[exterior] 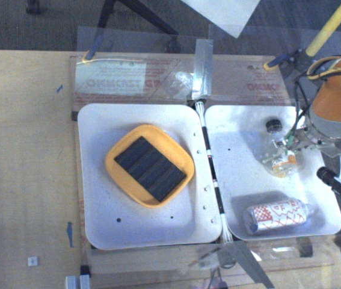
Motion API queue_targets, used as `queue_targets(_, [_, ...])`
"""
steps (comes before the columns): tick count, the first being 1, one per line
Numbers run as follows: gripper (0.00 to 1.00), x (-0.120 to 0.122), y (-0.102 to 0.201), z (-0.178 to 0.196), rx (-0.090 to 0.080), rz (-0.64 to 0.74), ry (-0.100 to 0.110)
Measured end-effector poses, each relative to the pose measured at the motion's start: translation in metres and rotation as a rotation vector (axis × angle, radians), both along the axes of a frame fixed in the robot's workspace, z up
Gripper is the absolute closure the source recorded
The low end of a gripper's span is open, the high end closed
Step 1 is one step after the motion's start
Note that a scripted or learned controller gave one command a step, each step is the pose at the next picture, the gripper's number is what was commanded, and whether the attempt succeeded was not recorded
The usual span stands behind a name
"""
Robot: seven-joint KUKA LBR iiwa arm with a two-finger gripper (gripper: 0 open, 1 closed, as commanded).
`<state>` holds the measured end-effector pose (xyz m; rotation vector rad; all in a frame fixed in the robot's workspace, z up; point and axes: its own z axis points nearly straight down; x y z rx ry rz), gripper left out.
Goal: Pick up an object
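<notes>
The right bin [242, 179] holds three things. A small clear plastic item with an orange bit [279, 158] lies near the middle. A small black round cap [273, 125] sits behind it. A red-and-white patterned bottle [276, 214] lies on its side near the front edge. The left bin [98, 209] holds a yellow-orange square dish with a black ribbed insert [150, 165]. My gripper [294, 138] reaches in from the right, just above and right of the clear item, close to it. The arm's orange band [334, 100] is over the bin's right rim.
A metal divider [209, 161] runs between the two bins. A clear panel with a grey post [202, 71] stands behind them. Cables and a yellow rod [332, 23] crowd the far right. An office chair base [116, 5] is on the floor beyond.
</notes>
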<state>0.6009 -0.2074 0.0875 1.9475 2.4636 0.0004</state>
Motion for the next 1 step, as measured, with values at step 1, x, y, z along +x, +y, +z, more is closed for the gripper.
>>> queue_targets(1, [1.0, -0.0008, -0.0022, 0.01, -0.002, -0.003, 0.001])
